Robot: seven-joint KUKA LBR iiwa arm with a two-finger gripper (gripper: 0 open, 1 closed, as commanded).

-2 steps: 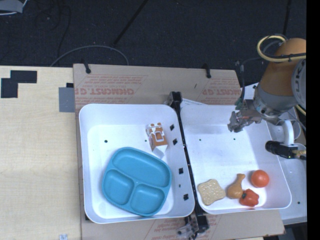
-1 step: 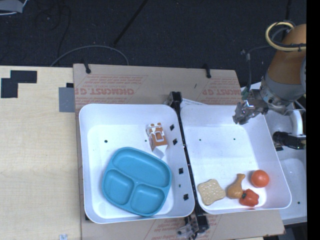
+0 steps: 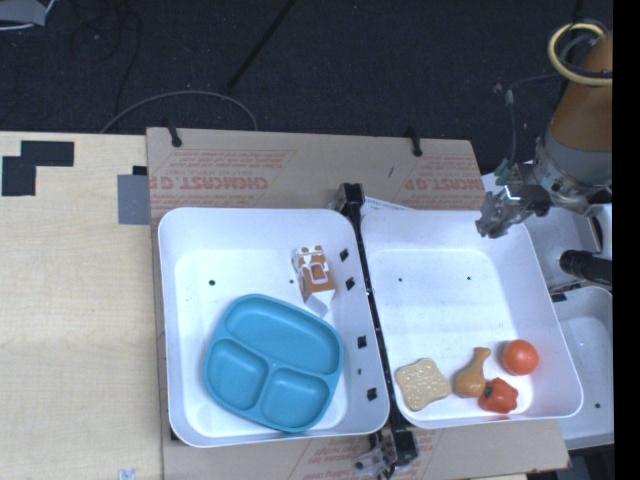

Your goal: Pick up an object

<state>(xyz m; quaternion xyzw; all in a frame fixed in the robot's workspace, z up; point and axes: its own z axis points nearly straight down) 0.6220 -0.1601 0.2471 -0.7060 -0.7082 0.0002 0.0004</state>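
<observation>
The right bin (image 3: 450, 268) holds a slice of toast (image 3: 421, 383), a tan pear-shaped piece (image 3: 472, 373), a round orange-red tomato (image 3: 520, 356) and a red pepper piece (image 3: 499, 396), all bunched near its front right corner. In the left bin (image 3: 200, 258) lie a blue divided plate (image 3: 273, 361) and a small orange-and-white toy (image 3: 315, 272). My gripper (image 3: 497, 216) hangs at the right bin's far right corner, well behind the food pieces, with nothing seen in it.
A cardboard sheet (image 3: 300, 173) lies under both bins. A black divider (image 3: 362, 298) runs between them. The wooden bench top (image 3: 70, 308) stretches to the left. Cables lie on the dark floor behind.
</observation>
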